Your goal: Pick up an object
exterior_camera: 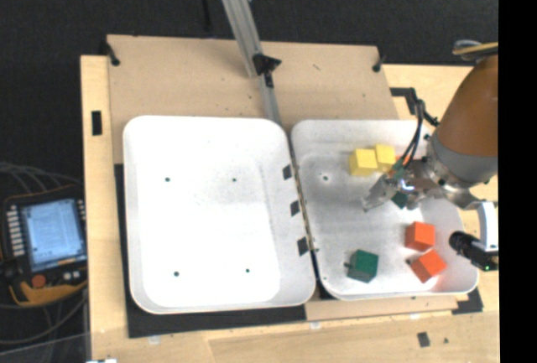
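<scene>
My gripper (388, 192) hangs over the middle of the right bin (336, 139), just below and right of two yellow blocks (372, 159) that lie side by side. A small dark green piece (401, 199) shows right at the gripper; whether it is held I cannot tell. Two orange blocks (424, 250) lie at the bin's lower right, below the gripper. A green block (362, 265) rests near the bin's front edge, to the lower left of the gripper.
The left bin (205, 210) stands beside the right one, with small clips along the shared edge. A slanted metal rail (239, 13) rises from the back of the bench. A handheld screen (46, 235) sits off the bench at left.
</scene>
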`<state>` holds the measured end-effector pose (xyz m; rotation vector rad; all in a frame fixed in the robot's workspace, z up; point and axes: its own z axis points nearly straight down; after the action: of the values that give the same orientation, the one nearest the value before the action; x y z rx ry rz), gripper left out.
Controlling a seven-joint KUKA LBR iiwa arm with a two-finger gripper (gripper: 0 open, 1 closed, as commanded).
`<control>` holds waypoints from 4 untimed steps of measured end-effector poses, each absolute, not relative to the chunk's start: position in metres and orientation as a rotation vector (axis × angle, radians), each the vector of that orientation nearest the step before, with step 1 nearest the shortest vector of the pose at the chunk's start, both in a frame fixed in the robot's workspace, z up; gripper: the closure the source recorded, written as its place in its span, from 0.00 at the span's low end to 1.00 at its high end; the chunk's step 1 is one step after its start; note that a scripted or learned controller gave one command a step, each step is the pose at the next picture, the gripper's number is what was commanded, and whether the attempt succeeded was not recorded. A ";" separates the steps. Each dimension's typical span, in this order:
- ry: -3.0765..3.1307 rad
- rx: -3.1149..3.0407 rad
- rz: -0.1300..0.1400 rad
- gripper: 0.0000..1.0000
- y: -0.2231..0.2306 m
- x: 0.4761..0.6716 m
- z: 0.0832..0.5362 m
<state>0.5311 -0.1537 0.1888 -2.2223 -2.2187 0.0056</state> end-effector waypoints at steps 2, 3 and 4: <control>-2.218 -2.232 -0.006 1.00 -0.159 0.526 0.157; -2.231 -2.224 -0.007 1.00 -0.161 0.526 0.221; -2.228 -2.221 -0.004 1.00 -0.162 0.528 0.249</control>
<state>0.5277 -0.1617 0.2488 -2.2213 -2.2280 -0.0043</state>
